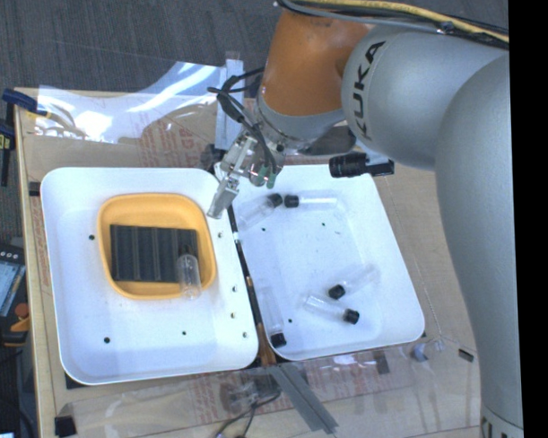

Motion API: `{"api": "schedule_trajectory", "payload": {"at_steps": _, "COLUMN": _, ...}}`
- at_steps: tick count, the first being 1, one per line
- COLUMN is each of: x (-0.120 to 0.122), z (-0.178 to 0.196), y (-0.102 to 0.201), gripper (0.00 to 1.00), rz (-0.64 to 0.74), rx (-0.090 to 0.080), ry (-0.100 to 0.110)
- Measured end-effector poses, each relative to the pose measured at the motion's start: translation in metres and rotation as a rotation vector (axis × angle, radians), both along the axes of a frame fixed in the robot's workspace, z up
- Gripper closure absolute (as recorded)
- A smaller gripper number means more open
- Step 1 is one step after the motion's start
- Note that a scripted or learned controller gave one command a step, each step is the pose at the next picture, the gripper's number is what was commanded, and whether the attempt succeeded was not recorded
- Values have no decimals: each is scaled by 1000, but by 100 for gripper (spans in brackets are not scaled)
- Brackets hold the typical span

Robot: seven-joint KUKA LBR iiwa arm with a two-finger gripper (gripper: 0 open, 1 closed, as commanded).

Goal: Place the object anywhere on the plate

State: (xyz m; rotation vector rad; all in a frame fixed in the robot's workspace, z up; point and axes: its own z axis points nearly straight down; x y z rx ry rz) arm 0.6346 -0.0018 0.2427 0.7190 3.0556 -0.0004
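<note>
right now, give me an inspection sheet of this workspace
surface: bench with left white bin and right white bin side by side
job's things: yellow plate with dark ridged insert in the left bin; one clear tube lying on the plate's right part
clutter: clear tubes with black caps in the right bin, near the top, bottom right and bottom left
grippers: pincer above the seam between the bins, nothing seen between its fingers
cables: black cable by the wrist
surroundings: clear plastic sheet behind the bins
</note>
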Motion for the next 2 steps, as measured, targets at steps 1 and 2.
{"api": "schedule_trajectory", "payload": {"at_steps": 1, "x": 12, "z": -18, "y": -36, "gripper": 0, "rz": 1, "rx": -1, "ry": 0}}
{"api": "schedule_trajectory", "payload": {"at_steps": 2, "x": 4, "z": -7, "y": -15, "gripper": 0, "rz": 24, "rx": 0, "ry": 2}}
